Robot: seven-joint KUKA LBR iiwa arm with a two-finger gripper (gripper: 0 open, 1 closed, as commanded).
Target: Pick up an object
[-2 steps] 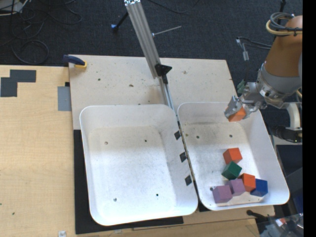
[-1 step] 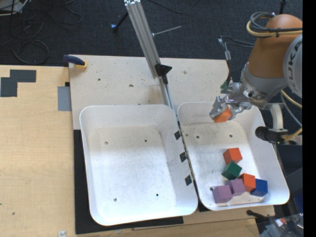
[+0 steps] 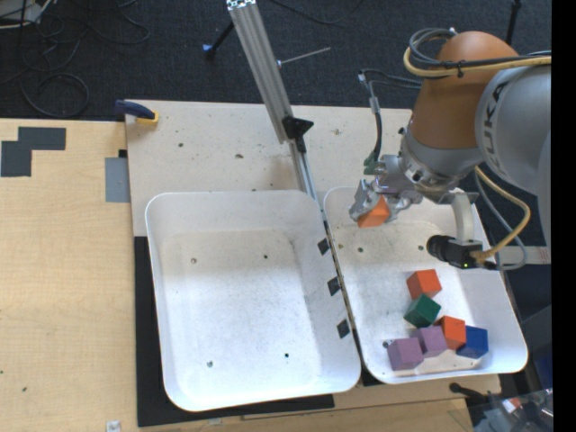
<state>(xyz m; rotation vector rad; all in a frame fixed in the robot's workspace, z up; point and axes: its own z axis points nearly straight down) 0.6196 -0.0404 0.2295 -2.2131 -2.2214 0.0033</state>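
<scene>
Orange block (image 3: 375,212) sits clamped between the gripper (image 3: 372,207) fingers; raised above the right bin's (image 3: 513,354) far end.

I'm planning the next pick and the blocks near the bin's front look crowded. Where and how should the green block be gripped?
Take the green block from straight above, across its left and right faces. It sits tilted, with an orange-red block touching behind and another orange block close in front at its right, so those sides look blocked. Its left side faces bare floor of the right bin.
</scene>
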